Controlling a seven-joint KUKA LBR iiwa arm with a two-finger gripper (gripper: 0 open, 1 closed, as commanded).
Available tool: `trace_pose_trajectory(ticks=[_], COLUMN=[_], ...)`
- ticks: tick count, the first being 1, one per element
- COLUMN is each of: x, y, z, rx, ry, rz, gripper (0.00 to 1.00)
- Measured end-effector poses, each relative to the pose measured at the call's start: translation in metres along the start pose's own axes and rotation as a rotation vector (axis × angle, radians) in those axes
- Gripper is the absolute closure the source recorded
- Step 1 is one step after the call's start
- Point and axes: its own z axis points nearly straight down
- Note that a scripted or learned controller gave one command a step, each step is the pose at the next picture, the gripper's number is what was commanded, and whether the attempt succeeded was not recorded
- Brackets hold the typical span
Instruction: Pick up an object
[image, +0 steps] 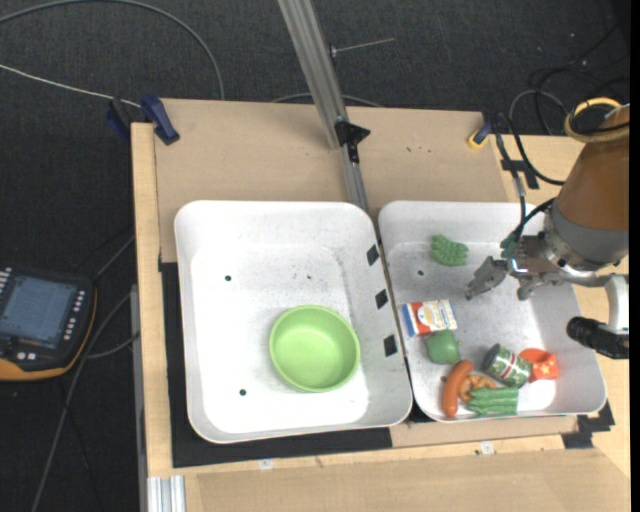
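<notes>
While the arm reaches in from your right, its gripper (505, 283) hangs over the upper part of the right bin (480, 218) with its 2 fingers spread wide and nothing between them. You can see the left fingertip (472, 291) pointing down toward the bare bin floor, apart from every object.

Look below it for the things you could pick: a small carton (429, 318) with red and white print lies near the bin's left side, with a green round piece (443, 348) just under it. A bumpy green toy (449, 250) sits alone near the top of the bin, to the gripper's left. Along the bottom rim you have a sausage (455, 384), a can (507, 365), a red piece (541, 364) and a green pod (494, 402), crowded together.

Your left bin (230, 230) holds 1 green bowl (314, 348), upright.
</notes>
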Motion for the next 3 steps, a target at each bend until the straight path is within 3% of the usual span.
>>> trace_pose_trajectory(ticks=[1,2,3], x=[0.004,0.004,0.007], y=[0.000,0.001,0.007], z=[0.042,0.030,-0.014], rx=[-0.002,-0.006,-0.008], ry=[0.000,-0.001,-0.001], rz=[-0.001,-0.001,-0.001], gripper=[0.00,1.00,1.00])
